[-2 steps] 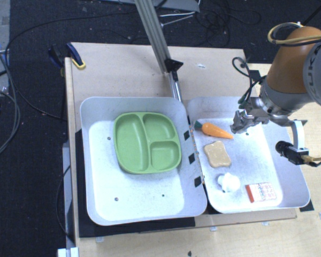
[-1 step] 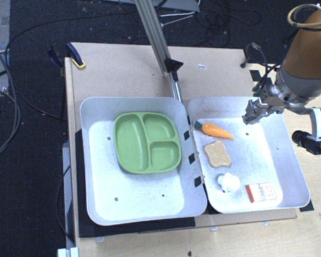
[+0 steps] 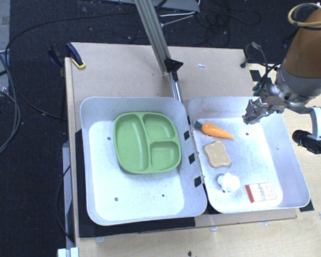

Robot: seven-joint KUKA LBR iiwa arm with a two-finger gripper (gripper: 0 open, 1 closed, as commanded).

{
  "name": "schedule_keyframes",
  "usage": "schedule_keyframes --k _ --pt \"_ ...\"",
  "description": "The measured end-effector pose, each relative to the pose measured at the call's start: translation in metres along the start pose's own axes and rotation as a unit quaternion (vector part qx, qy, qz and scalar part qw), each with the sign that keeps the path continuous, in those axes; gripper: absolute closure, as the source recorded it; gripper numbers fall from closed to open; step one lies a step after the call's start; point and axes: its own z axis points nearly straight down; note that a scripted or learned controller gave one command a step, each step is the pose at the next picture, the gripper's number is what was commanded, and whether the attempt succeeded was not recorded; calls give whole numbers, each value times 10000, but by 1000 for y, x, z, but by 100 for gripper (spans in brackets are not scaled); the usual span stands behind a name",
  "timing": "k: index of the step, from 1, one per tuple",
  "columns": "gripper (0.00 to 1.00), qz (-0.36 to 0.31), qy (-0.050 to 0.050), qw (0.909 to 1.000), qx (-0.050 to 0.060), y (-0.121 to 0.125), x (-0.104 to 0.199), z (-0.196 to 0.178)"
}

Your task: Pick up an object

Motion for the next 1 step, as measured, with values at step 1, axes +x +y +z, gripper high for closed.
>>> schedule_keyframes --k 1 --pt "100 -19 10 10000 17 -25 49 -2"
